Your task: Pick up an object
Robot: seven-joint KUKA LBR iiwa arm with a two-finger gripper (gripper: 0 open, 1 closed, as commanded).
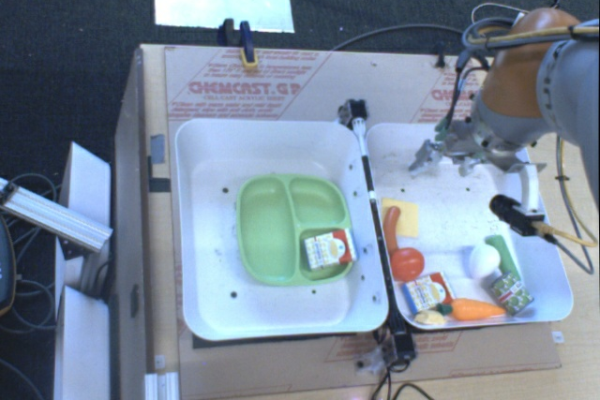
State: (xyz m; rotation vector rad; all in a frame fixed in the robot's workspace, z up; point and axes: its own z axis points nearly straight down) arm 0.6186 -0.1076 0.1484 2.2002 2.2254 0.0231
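Hand (pixel 442 166) hangs over the back half of the right bin (pixel 553 309), its two fingers spread wide with nothing between them, which I take as a stance made ready to close on something. The white floor under it is bare, so no object is within its reach where it is.

The worktop (pixel 281 84) carries both bins side by side, touching along the middle. The left bin (pixel 187 229) holds a green plate (pixel 272 234) lying flat near its centre, and a small carton (pixel 328 250) sits in the plate's near right compartment, kept in place by the low dividers.

Whatever is to be picked most likely lies in the near half of the right bin, where the loose things are bunched:

- a green bottle (pixel 507 282) near the right wall, label toward the front
- a second carton (pixel 428 292) by the dividing wall
- a yellow slice (pixel 407 213) with a red-orange stick (pixel 391 222) lying on its left edge
- a carrot (pixel 476 309) lying flat along the front rim
- a red tomato (pixel 407 263) just behind the second carton
- a white egg (pixel 484 259) touching the bottle

Packed this closely, most leave little room for a finger on either side. The tomato looks the easiest to reach, though round and apt to roll.
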